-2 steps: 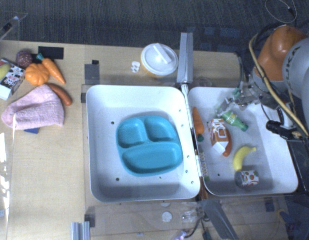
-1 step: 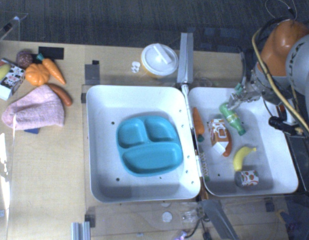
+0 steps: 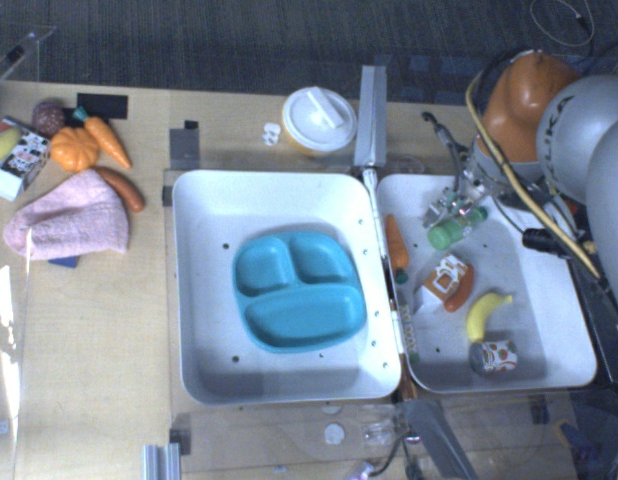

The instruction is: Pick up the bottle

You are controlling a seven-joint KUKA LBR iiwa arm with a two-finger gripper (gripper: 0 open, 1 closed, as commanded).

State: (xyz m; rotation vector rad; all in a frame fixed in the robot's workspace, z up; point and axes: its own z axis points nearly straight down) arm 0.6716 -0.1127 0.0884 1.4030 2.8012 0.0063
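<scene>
The bottle [image 3: 447,234] is small and green and lies in the right bin [image 3: 549,298] near its far left corner. My gripper [image 3: 457,208] comes in from the right and is low over the bottle's far end, covering part of it. From above I cannot make out whether it grips the bottle. The grey arm with its orange band [image 3: 524,93] fills the upper right.
In the right bin also lie an orange carrot [image 3: 394,243] by the left wall, a small printed box [image 3: 447,280], a yellow banana [image 3: 486,314] and a can [image 3: 493,356]. The left bin [image 3: 204,268] holds a blue divided plate [image 3: 301,290]. A pink cloth [image 3: 69,220] and toy food lie on the bench at left.
</scene>
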